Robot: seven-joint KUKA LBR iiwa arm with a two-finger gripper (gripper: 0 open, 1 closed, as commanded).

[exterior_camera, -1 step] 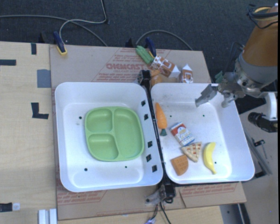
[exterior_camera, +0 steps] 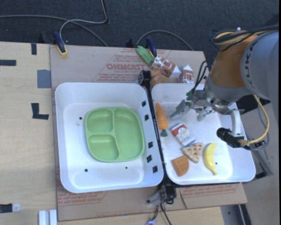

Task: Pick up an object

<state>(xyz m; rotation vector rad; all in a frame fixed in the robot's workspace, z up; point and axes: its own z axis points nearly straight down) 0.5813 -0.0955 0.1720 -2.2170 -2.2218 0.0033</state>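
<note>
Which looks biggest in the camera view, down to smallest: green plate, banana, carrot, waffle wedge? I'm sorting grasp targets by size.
1. green plate, by far the largest
2. banana and carrot: too alike to rank
3. waffle wedge, the smallest, though the margin is slight

We see the bench under bright, even overhead light, with the two white bins (exterior_camera: pixel 65 139) close to washing out along their rims and floors. Shadows fall soft and short, the deepest under the arm (exterior_camera: pixel 246 64) on the right. The dark floor at the top stays dim. Small items such as the banana (exterior_camera: pixel 210 158) look slightly soft, and fine print is unreadable.
</note>
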